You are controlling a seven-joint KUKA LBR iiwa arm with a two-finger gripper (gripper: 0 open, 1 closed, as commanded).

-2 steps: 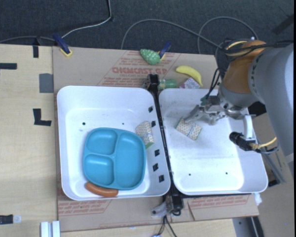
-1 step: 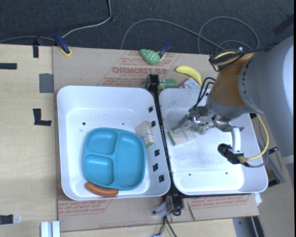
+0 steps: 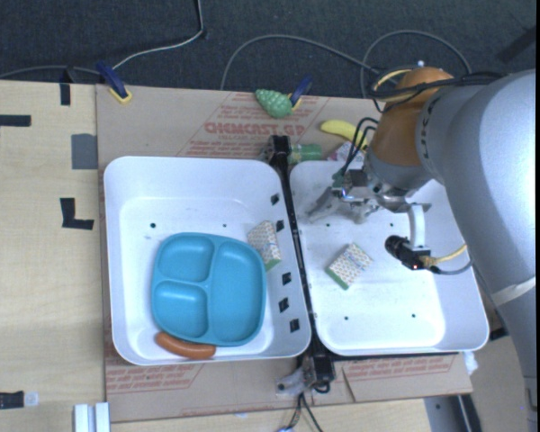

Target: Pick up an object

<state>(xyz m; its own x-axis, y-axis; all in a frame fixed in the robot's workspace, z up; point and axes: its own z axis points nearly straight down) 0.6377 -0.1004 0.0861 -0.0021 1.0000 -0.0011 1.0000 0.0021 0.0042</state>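
The left bin (image 3: 126, 241) holds a blue tray (image 3: 207, 288), a sausage (image 3: 185, 346) and a patterned sponge (image 3: 265, 239). A second sponge (image 3: 349, 265) lies in the right bin (image 3: 432, 322). Just beyond it, the pincer (image 3: 342, 201) stands spread open, gripping nothing.

Right bin (image 3: 432, 331): one small patterned block (image 3: 349, 265), pale with a green edge, lying flat and skewed near the middle of the floor. Left bin (image 3: 126, 241): blue three-compartment plate (image 3: 209, 288); an orange sausage (image 3: 185, 346) touching its near rim; a second patterned block (image 3: 265, 240) by the divider.
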